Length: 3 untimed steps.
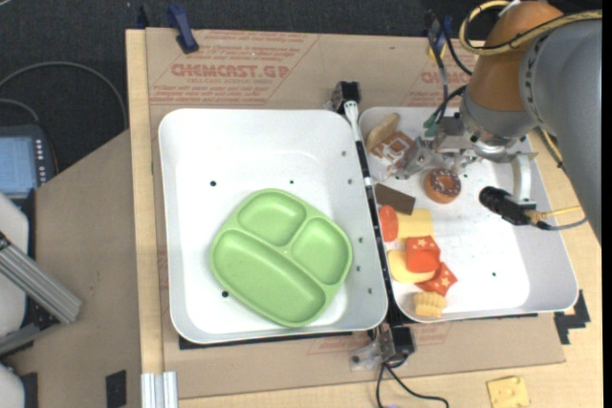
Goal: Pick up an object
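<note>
My gripper (442, 160) hangs low over the far part of the right bin (535, 287), its fingers spread open with nothing between them. Just in front of it lies a brown donut (443, 185) with sprinkles, close to the fingertips but not gripped. To the left of the gripper rest a tan bread piece (384, 129) and a brown cookie (393, 148). Nearer the front lie a dark chocolate bar (395, 199), a red tomato (388, 223), a yellow cheese wedge (414, 225), a red pepper (424, 255) and a small yellow cupcake (429, 305).
The left bin (191, 148) holds a green divided plate (280, 253) lying flat towards its front. The shared bin wall (364, 177) runs just left of the toy foods. The grey arm (564, 72) crosses the right bin's far right corner.
</note>
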Motion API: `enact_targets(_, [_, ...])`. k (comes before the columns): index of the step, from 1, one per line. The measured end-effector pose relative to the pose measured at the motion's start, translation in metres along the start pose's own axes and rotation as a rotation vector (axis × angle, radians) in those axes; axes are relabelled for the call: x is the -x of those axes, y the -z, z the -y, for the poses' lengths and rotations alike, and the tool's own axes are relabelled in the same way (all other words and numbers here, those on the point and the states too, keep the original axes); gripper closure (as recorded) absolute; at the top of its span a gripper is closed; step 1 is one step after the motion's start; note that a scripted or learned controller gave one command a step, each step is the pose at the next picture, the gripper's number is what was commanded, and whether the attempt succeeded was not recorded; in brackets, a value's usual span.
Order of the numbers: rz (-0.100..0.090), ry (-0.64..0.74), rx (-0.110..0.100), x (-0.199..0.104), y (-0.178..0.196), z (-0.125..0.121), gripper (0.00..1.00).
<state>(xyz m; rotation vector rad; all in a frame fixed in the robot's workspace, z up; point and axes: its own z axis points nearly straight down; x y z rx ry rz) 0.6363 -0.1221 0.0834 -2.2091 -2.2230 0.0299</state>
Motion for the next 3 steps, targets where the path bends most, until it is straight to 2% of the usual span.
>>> enact_targets(1, [-0.009, -0.009, 0.014, 0.006, 0.0, 0.042, 0.0])
enact_targets(2, [-0.008, -0.008, 0.02, 0.006, 0.011, 0.04, 1.0])
enact_targets(3, [-0.011, 0.003, 0.031, -0.077, 0.108, 0.035, 1.0])
